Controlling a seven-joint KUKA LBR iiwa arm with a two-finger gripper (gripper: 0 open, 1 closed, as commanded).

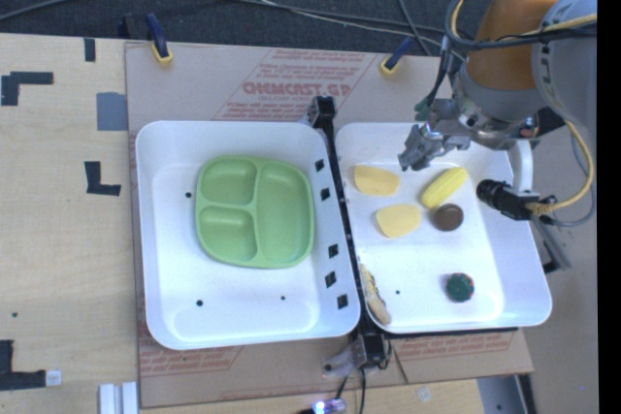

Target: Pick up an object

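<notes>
While several small objects lie in the right bin [524, 291], none of them is between the fingers of the hand [419, 153]. A yellow corn cob [443, 186] lies in the upper part of this bin, tilted, and just below it, to the right, sits a small brown round piece [447, 218]. To the left of the corn lies a pale yellow piece [375, 180], and below it a second pale yellow piece [398, 220], near the brown one. A dark green round object [459, 286] lies alone in the lower right part of the bin, well apart from the others. A thin tan object [374, 298] rests along the lower left wall of the same bin.

The hand is over the upper edge of the right bin, between the first yellow piece and the corn cob and a little above both in the frame; I cannot tell if its fingers are apart or closed, because they look dark and blurred. The grey arm with the orange band [519, 15] reaches in from the upper right of the frame.

In the left bin [160, 305] lies a green divided plate [256, 211], in the middle. Both bins stand on a cardboard sheet [291, 82] on the tabletop [58, 238].
</notes>
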